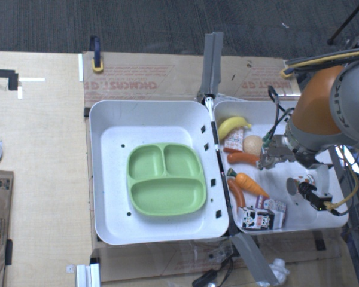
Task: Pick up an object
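In the right bin (299, 220) lie a yellow banana (234, 125), a small white and red packet (233, 140), a beige ball (252, 143), an orange-red sausage shape (242, 158), a carrot with a green top (249, 183), and two small cartons (255, 219) near the front wall. My gripper (267, 158) is low in this bin, just right of the sausage shape's end and below the beige ball. The wrist body hides its tips.
The left bin (107, 160) holds a green divided plate (166, 179). A raised divider (214, 154) separates the two bins. The grey arm with its orange band (316, 109) and cables (323, 199) hang over the right bin's right half.
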{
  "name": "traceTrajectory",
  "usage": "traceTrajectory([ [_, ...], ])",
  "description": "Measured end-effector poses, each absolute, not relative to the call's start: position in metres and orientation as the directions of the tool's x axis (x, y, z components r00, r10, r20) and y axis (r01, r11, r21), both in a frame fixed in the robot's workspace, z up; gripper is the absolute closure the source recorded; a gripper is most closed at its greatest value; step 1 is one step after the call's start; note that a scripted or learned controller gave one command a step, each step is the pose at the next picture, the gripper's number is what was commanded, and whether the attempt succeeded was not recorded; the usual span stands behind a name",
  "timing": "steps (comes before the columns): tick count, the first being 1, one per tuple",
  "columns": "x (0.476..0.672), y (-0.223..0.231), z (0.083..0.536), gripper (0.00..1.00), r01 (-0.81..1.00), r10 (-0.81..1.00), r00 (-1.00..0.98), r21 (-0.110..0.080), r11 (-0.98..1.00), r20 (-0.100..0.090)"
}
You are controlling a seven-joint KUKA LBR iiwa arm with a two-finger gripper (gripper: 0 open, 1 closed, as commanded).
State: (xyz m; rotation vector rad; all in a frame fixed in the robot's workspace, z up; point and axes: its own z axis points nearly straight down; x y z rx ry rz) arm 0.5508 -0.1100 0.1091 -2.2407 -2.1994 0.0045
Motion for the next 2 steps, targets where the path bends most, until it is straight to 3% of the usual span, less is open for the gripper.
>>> traceTrajectory([
  [1,0.551,-0.11,0.109,0.0,1.0,1.0,0.019,-0.004,-0.019,-0.001],
  [2,0.595,-0.112,0.092,0.0,0.999,0.999,-0.054,0.0,0.054,-0.001],
])
